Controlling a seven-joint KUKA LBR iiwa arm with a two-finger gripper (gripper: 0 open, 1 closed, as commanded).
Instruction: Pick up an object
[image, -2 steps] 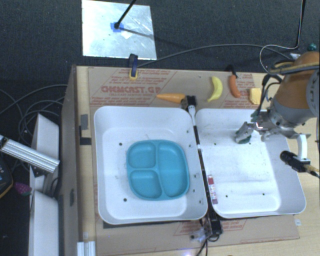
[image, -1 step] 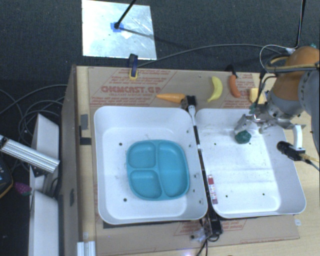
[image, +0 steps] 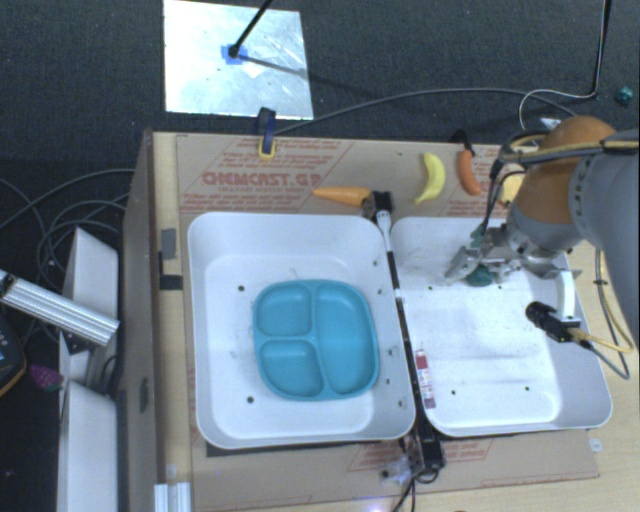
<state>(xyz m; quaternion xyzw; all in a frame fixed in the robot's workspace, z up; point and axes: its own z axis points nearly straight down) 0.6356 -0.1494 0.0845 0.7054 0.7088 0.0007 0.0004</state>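
Note:
My gripper (image: 482, 264) is low over the far part of the right bin (image: 500, 400), with the grey arm and its orange band reaching in from the right. A small dark teal object (image: 484, 277) lies on the bin floor right under the gripper tip, partly covered by it. I cannot tell whether it is touched or held. A blue divided plate (image: 316, 337) lies flat in the middle of the left bin (image: 215, 300).
On the cardboard behind the bins lie an orange carrot (image: 340, 196), a yellow banana (image: 432, 177) and a small orange-red piece (image: 468, 172). A small red and white item (image: 422, 374) rests by the divider between the bins. Cables run along the far right.

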